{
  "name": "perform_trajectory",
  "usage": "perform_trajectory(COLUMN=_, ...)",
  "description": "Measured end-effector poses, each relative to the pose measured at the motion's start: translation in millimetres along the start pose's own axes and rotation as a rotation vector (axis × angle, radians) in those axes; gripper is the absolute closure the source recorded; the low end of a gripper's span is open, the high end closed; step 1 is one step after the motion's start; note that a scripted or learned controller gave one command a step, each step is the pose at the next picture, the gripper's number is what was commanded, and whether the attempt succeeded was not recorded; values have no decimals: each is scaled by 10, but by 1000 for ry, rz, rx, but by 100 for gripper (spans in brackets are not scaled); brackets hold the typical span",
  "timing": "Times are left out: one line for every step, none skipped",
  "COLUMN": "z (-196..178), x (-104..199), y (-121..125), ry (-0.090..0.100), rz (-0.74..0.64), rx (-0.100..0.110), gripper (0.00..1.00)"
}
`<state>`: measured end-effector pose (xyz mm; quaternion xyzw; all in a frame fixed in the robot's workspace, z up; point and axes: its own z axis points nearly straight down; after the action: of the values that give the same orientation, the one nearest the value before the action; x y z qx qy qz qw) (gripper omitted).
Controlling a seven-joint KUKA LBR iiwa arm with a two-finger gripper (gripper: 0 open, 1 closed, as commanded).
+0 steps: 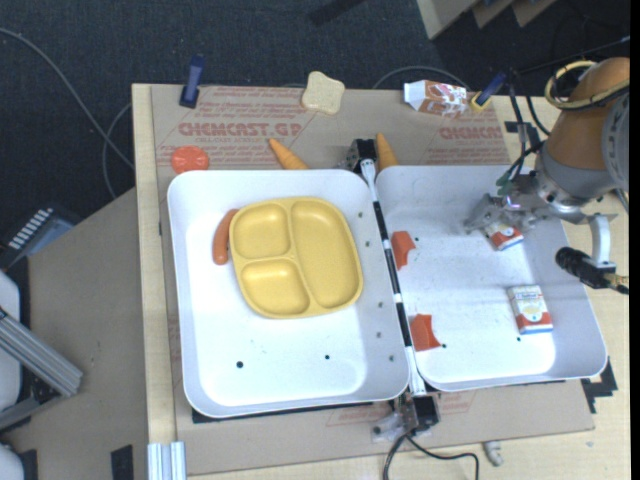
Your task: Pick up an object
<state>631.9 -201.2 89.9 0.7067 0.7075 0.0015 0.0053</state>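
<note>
My gripper (498, 216) is low in the upper part of the right bin (470, 358), with the grey arm and its orange band (585, 118) coming in from the right. A small red and white packet (506, 237) lies right under and just in front of the gripper, partly hidden by it. I cannot see whether it is held. Nearer the front right of the same bin lies a small white carton with red and blue print (530, 308).
The left bin (290, 368) holds a yellow divided plate (297, 256) with an orange sausage (220, 238) at its left side. Red clips (402, 249) sit on the wall between the bins. Behind the bins lie a bread slice (322, 91), a carrot (288, 155) and a small carton (437, 96).
</note>
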Motion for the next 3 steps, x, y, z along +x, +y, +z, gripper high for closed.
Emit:
perform_trajectory(z=-118, x=-13, y=14, ry=-5, rz=-1, rx=-5, gripper=100)
perform_trajectory(z=-114, x=-13, y=11, ry=-4, rz=-1, rx=-4, gripper=0)
perform_trajectory(z=-220, x=-13, y=20, ry=-6, rz=-1, rx=-8, gripper=100)
